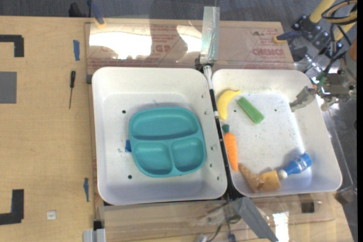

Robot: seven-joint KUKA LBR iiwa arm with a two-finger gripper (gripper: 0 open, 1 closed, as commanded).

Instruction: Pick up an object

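Camera view: two white bins are set side by side on the tabletop (39,122), the left bin (108,88) bearing a teal divided plate (166,141). The banana (226,102), green block (250,110), carrot (231,150), brown toy (260,179) and blue bottle (296,166) lie loose in the right bin (317,139), presumably for picking. The hand (303,97) is seen at that bin's far right rim, nothing visibly held; whether it is parted cannot be told.
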